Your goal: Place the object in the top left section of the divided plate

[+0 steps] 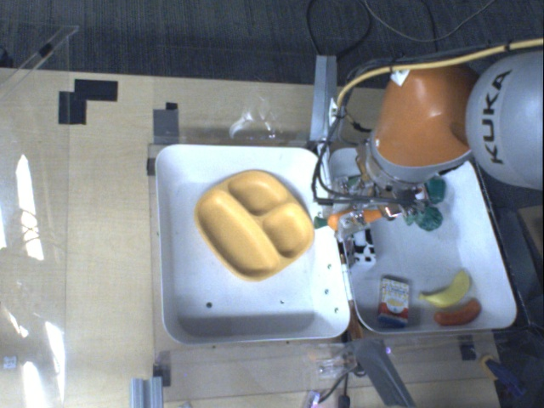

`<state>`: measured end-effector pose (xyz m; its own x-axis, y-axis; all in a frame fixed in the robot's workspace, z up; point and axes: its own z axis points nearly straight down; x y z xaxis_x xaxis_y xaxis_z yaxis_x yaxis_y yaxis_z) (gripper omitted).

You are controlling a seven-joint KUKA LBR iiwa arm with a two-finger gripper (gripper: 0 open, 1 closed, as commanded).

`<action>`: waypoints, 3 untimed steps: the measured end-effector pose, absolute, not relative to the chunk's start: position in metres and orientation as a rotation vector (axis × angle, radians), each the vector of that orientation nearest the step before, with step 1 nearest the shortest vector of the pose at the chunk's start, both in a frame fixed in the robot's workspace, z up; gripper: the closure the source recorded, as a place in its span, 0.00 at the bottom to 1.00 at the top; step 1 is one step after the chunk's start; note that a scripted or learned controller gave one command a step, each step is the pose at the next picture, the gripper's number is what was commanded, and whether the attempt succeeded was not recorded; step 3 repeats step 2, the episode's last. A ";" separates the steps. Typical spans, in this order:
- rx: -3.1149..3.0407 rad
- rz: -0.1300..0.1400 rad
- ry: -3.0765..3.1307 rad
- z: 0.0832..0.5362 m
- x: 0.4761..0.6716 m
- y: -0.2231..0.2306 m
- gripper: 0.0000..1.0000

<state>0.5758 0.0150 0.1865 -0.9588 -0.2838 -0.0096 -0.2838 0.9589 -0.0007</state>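
Note:
A yellow divided plate (253,222) with three sections lies tilted in the left white bin (183,304). All its sections look bare. The arm's orange band and wrist hang over the upper left of the right white bin (493,253), and my gripper (350,226) points down below them, close to the wall between the bins. Right by the gripper are a small orange piece (344,219) and a black-and-white toy (365,248). The wrist hides whatever is directly under it.
In the right bin a small box (393,301) lies at the front, with a yellow banana (450,289) and a red piece (457,314) to its right. Green pieces (429,216) sit beside the wrist. Cables loop behind the arm.

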 end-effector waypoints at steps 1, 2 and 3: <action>-0.597 0.001 3.073 0.233 0.560 0.025 1.00; -1.143 0.001 2.916 0.238 0.507 0.082 1.00; -1.143 0.001 2.916 0.238 0.507 0.082 1.00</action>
